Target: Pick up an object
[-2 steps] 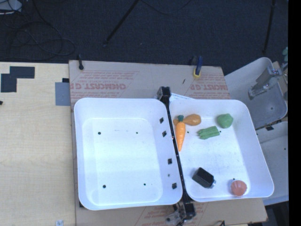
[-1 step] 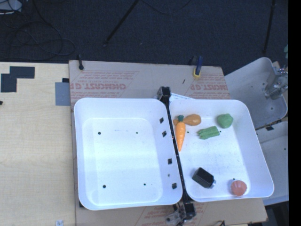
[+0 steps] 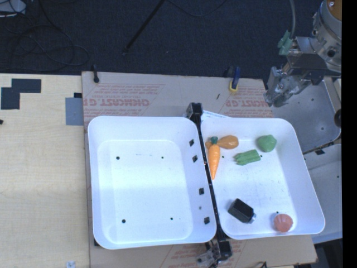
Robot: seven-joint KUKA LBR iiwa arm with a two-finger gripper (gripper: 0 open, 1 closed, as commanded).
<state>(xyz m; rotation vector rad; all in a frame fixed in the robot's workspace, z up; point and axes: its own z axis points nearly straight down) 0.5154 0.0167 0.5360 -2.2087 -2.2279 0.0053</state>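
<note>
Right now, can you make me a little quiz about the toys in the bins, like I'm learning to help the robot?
1. True or false: the carrot lies against the divider side of the right bin.
2. Which thing sits nearest the right bin's front right corner: A) black block B) pink ball C) green round piece?
3. Fill in: the gripper hangs beyond the ____ edge of the right bin.

Key: 1 true; 2 B; 3 far.
</note>
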